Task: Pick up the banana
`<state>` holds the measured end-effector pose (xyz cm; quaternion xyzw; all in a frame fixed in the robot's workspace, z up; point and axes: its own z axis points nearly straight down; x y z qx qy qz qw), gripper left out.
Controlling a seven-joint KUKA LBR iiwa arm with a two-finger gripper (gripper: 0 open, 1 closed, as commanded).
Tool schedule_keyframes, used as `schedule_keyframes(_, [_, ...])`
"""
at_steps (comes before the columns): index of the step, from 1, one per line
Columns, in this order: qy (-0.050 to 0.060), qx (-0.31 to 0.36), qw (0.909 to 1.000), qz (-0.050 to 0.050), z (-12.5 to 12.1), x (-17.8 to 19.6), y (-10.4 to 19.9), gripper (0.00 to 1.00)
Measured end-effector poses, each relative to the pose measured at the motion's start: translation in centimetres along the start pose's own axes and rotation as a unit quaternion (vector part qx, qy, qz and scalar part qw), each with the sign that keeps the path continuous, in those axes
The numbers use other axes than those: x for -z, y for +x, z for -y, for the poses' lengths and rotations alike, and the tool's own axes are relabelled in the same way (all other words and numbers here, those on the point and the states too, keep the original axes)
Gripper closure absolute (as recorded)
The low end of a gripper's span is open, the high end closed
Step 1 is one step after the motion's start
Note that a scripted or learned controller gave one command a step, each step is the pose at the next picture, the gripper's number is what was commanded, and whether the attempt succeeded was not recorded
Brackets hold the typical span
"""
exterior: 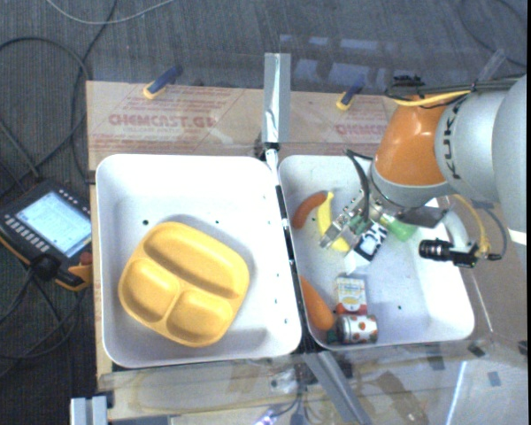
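Note:
The banana (327, 223) is yellow and lies in the left part of the right bin (442, 312), pointing roughly front to back. My gripper (346, 223) is right over it, covering the banana's right side. The arm's orange band (409, 151) rises just behind and to the right of the gripper. The banana still rests low in the bin, beside an orange curved item (308, 207).
The right bin also holds a carrot (315, 302), a small carton (350, 290), a can (357, 328) and a green item (400, 231) under the wrist. The left bin (124, 180) holds a yellow divided plate (185, 282). A handheld pendant (44, 230) lies left of the bench.

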<state>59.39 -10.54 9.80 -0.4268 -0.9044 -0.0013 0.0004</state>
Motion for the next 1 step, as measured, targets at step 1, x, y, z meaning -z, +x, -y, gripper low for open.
schedule_keyframes(1, [0.005, -0.236, 0.9718, 0.001, -7.49, 8.1, 3.81, 1.0])
